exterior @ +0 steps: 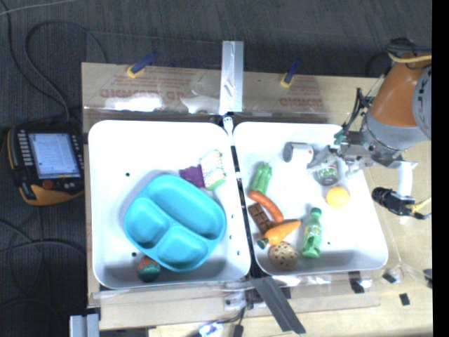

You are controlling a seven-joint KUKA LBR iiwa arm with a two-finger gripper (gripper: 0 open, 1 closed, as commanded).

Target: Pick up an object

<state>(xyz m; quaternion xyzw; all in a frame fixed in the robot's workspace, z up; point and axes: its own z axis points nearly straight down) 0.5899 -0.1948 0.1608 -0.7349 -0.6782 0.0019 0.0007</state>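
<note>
The right bin (365,251) holds a yellow ball (337,197), a green bottle (312,234), a carrot (283,229), a speckled cookie (283,255), a red sausage (265,203), a brown chocolate piece (259,220), a green vegetable (261,177) and a grey-white cylinder (298,151). My gripper (326,168) hangs low over this bin's far right part, just above the yellow ball and right of the cylinder. A small round greyish thing sits at its tip; I cannot tell whether that is held.
The left bin (105,188) carries a blue divided tray (175,220), a purple object (191,175), a white-green packet (212,168) and a small red-green item (147,268). A teach pendant (45,161) lies left of the bench. The arm's orange band (394,97) is at the right.
</note>
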